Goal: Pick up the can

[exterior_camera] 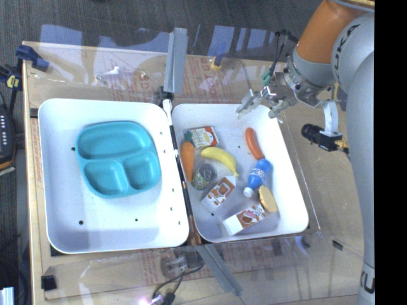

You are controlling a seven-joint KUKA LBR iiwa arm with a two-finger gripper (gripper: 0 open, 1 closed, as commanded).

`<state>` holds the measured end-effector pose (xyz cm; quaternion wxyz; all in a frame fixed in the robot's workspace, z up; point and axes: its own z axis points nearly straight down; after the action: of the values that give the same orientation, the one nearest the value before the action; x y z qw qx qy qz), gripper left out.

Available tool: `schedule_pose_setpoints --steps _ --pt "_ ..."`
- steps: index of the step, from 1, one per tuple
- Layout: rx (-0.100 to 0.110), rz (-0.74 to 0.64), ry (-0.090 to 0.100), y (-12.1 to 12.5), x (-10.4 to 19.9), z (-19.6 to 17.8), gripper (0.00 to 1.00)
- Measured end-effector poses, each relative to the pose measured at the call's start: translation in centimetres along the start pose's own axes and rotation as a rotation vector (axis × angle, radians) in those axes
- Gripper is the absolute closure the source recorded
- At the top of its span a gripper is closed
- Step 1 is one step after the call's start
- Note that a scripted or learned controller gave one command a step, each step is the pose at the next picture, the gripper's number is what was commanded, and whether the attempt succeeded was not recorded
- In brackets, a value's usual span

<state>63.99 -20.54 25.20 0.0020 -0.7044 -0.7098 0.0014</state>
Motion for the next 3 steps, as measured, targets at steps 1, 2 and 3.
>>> schedule_pose_setpoints --steps 1,2,3 --pt "0.0 0.1 0.001 1.7 4.2 10.3 0.0" --pt "-0.014 -0.059 -0.008 1.2 9.4 15.3 0.0" --pt "-0.016 -0.062 -0.007 1.4 9.5 14.1 1.0"
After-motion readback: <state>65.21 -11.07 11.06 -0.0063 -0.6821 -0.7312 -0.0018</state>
